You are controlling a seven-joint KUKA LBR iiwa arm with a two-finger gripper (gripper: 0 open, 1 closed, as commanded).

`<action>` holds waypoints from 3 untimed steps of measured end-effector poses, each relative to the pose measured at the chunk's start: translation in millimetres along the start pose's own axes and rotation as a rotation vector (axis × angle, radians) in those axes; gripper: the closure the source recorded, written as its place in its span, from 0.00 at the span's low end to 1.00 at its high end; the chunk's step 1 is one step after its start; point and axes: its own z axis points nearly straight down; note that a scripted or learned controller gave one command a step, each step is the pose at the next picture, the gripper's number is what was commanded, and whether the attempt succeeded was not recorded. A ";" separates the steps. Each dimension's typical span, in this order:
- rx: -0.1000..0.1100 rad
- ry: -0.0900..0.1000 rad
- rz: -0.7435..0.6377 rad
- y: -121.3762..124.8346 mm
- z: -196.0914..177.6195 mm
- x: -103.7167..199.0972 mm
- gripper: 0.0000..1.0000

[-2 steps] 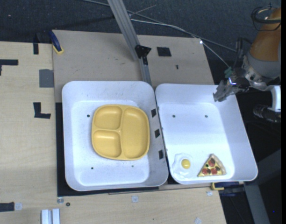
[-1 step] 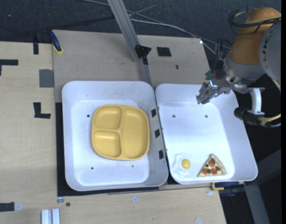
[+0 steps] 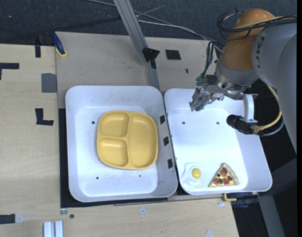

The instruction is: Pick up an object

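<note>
While the pincer (image 3: pixel 197 104) hovers at the right bin's (image 3: pixel 249 154) far-left corner, can't tell its state, nothing's grabbed; egg (image 3: pixel 193 174) and pizza slice (image 3: pixel 223 176) wait at the near edge.

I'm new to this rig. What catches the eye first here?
The yellow divided plate lying in the middle of the left bin. Next, the fried egg toy and pizza slice toy side by side at the right bin's near edge, the claw above its far end.
</note>
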 end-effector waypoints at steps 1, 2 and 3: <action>-0.001 0.000 -0.001 3.3 -11.5 58.0 1.00; -0.001 0.000 -0.001 -1.8 -22.2 115.8 1.00; -0.001 -0.001 0.000 -0.8 -10.8 171.2 1.00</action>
